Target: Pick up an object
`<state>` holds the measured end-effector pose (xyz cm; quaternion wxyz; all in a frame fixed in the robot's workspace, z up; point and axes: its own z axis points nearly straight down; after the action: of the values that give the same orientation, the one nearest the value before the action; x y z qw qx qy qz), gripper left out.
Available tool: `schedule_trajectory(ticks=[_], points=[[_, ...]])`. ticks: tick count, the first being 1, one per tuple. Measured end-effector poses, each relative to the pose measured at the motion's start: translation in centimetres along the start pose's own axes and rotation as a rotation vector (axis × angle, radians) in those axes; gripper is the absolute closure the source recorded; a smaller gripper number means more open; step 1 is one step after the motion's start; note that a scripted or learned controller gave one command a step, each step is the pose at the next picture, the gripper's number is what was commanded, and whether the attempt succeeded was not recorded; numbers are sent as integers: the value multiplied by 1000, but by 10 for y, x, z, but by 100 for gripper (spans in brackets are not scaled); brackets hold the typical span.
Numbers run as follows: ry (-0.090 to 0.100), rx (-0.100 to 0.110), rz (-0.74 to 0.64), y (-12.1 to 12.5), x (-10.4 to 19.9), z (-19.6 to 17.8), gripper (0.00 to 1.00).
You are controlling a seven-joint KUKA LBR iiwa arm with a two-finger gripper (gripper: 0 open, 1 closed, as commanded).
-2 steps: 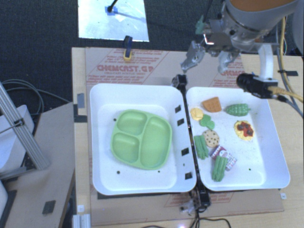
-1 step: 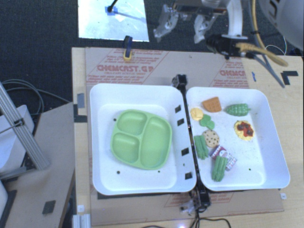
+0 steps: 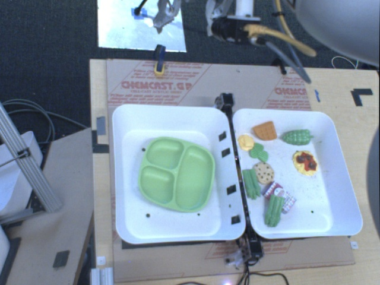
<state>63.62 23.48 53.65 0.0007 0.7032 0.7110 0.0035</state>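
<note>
Several toy foods are scattered in the right bin: orange wedge, green leaf, speckled cookie. Jaw state cannot be told.

Room in the right bin

Small toy foods crowd the left side of the white right bin; its right side is bare.

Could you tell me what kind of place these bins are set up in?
Most likely a robotics lab test bench, not a kitchen: two white bins clamped on a board, toy foods and a green divided plate inside, with the arm's gripper above.
</note>
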Motion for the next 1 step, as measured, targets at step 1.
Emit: schedule_trajectory(ticks=[1], points=[[-5, 12, 4, -56, 0, 55, 0]])
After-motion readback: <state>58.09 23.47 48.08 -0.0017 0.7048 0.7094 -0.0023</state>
